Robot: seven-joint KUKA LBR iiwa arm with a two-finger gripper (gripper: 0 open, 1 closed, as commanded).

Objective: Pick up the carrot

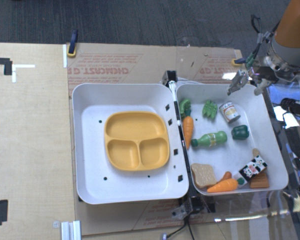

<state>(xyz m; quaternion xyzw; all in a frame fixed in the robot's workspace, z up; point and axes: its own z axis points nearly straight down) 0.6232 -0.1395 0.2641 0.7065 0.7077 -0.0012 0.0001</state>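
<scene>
On the left, a yellow divided plate (137,146) sits mid-bin in the left bin (85,134). In the right bin (272,149), the carrot (188,130) lies lengthwise against the left wall, just beside a green bottle (210,139); another orange carrot-like piece (223,185) rests at the near edge. The end effector (249,82) hovers over the bin's far right corner, fingers spread, pinching nothing. A good grasp probably means descending with the fingers straddling the carrot's width, clear of the wall.
</scene>
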